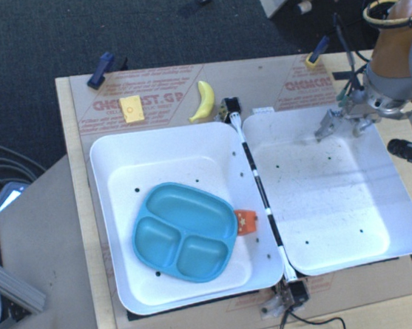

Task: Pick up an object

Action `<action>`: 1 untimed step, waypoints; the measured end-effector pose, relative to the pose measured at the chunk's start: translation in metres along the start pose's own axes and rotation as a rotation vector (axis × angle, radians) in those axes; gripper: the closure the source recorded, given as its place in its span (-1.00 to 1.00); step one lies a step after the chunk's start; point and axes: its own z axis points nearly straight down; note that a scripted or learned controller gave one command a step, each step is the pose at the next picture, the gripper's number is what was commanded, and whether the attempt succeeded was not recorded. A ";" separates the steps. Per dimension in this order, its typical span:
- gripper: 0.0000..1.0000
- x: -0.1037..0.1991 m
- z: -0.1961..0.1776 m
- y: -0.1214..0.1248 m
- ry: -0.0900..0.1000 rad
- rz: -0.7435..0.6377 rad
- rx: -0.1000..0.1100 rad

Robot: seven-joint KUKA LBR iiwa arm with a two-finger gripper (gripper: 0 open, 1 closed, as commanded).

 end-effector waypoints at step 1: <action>1.00 0.000 -0.011 0.001 -0.001 0.000 -0.003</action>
